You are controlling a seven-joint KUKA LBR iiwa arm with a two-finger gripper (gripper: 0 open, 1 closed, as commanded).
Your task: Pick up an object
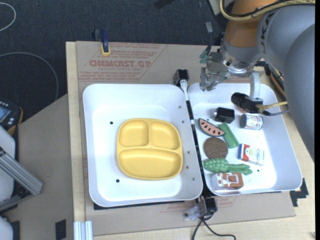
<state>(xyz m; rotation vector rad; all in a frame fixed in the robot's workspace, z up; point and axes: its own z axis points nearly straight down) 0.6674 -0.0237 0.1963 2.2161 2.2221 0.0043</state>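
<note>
The right bin (285,176) holds several small things. Among them are a watermelon slice (207,127), a small black block (224,115), a green pickle (230,135), a brown round cookie (215,147) and a small tin can (252,121). Nearer the front lie a red and white carton (250,154), a green pea pod (226,166) and an orange and white packet (230,180). My gripper (209,82) hangs over the far left corner of this bin, apart from all of them, with the black block nearest, just in front of it.
The left bin (100,109) holds a yellow divided plate (149,148). A raised rim (190,119) separates the two bins. The arm's grey and orange body (260,19) covers the far right corner. A cardboard sheet (125,59) lies behind the bins.
</note>
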